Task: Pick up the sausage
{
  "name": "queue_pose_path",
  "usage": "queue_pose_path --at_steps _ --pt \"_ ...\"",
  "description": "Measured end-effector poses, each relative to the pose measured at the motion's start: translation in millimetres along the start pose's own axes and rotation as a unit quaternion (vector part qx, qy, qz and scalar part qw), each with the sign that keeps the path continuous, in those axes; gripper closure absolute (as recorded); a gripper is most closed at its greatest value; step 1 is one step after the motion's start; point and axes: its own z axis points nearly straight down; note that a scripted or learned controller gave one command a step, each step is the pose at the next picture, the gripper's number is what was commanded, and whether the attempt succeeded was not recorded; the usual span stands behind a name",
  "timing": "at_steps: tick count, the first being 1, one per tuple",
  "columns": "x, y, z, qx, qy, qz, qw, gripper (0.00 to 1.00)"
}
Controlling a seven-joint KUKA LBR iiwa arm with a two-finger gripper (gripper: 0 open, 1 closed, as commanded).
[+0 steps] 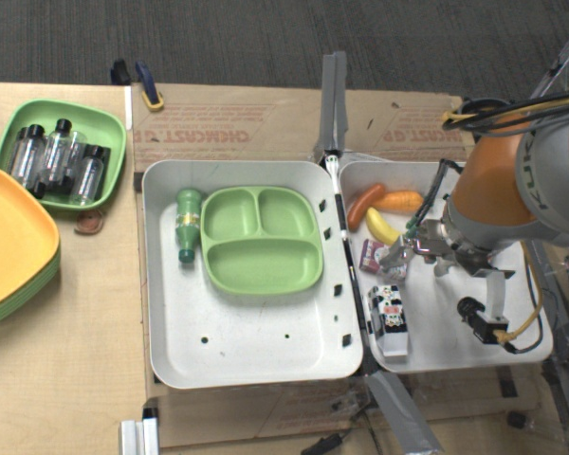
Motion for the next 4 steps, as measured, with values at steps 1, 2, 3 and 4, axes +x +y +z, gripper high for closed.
queue_pose_path --at_steps 1,2,3,4 --pt "0.0 0.0 0.0 0.000 0.000 0.000 1.0000 0.00" --pt "0.0 0.0 0.0 0.000 0.000 0.000 1.0000 0.00" --pt "0.0 0.0 0.1 0.000 0.000 0.000 1.0000 0.00" --pt "0.0 0.0 0.1 0.000 0.000 0.000 1.0000 0.00"
